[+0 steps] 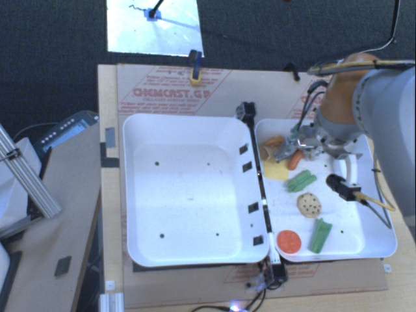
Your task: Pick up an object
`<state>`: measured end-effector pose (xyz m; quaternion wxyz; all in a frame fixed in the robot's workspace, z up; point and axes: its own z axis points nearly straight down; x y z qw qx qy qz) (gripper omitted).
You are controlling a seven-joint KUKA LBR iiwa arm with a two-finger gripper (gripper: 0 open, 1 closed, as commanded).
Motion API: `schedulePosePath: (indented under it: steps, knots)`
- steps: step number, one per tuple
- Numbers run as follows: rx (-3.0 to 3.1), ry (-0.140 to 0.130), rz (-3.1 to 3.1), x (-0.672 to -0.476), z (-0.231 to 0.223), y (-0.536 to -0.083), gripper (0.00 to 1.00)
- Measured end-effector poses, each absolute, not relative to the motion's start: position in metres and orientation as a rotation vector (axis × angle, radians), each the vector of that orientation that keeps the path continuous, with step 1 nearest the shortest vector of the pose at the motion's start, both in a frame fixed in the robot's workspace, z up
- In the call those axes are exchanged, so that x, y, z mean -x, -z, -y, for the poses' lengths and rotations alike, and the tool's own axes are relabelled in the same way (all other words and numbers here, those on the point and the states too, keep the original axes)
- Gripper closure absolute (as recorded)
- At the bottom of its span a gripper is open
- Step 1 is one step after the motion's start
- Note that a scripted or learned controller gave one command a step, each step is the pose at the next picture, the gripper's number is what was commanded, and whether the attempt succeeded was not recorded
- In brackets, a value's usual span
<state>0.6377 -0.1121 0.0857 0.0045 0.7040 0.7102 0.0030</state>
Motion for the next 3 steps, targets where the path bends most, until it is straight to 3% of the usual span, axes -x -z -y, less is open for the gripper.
schedulePosePath:
  steps: [1, 2, 3]
  knots:
    - [-2.215, 0.001, -2.229, -0.633, 0.114, -0.096, 1.00]
    - [-2.220, -0.003, -2.221, -0.622, 0.115, -0.120, 1.00]
    - [-2.219, -0.003, -2.220, -0.589, 0.118, -0.165, 1.00]
